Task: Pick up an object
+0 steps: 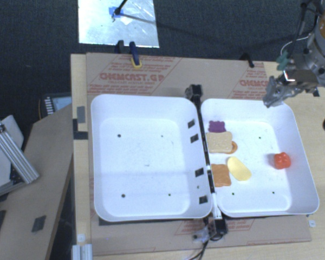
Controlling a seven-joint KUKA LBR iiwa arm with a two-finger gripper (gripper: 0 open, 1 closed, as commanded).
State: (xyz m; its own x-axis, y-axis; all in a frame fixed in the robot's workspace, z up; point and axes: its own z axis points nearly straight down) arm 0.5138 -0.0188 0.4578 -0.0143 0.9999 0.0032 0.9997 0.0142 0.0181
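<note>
Two white bins side by side on a cardboard sheet (151,72), split by a black clipped divider (202,156). Left bin (105,107) showing bare floor. Right bin (300,183) holding five small things: purple piece (217,127) near the divider at the back, beige slice (219,142) just in front of it and touching, orange-brown piece (221,175) nearer the front by the divider, yellow piece (239,169) just beside it to the right, red piece (281,160) alone toward the right wall, well apart from the rest. Shiny foil sheet (118,14) on dark carpet behind the bench; blue-and-yellow clamp (134,56) on the cardboard's back edge. Metal rail (8,145) at far left.

Gripper (274,95) at the right bin's back right corner, above the rim, tilted down and leftward. Nothing between the fingers; touching none of the pieces. Fingers close together or apart: cannot tell, too blurred. Red piece nearest, in front of the gripper, with open floor between.
</note>
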